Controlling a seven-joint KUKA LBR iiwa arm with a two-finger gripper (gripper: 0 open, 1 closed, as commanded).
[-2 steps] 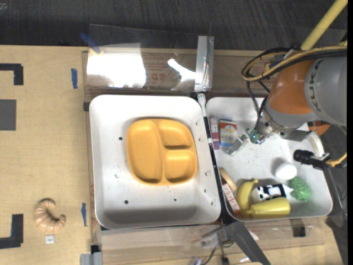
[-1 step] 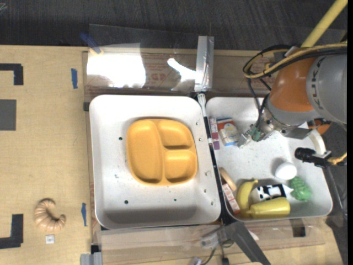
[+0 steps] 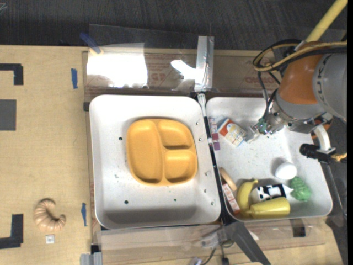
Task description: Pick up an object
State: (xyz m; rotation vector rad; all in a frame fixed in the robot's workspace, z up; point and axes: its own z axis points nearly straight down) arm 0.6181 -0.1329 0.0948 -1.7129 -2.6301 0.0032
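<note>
My gripper (image 3: 263, 127) hangs low over the back of the right bin (image 3: 309, 148), below the orange-banded wrist (image 3: 300, 84). Just to its left, a small red-and-white carton (image 3: 230, 132) lies on the bin floor, close to the gripper tip; I cannot tell whether they touch. Along the front of this bin lie a white round cap (image 3: 285, 171), a green toy (image 3: 301, 189), a black-and-white toy (image 3: 273, 192) and a yellow banana (image 3: 269, 207). I see nothing held in the gripper.
The left bin (image 3: 105, 148) holds a yellow divided plate (image 3: 161, 150). A tan croissant-like toy (image 3: 49, 215) lies on the bench at the far left. A brown stick-like item (image 3: 227, 182) rests by the divider between the bins. Cables (image 3: 276, 57) loop above the wrist.
</note>
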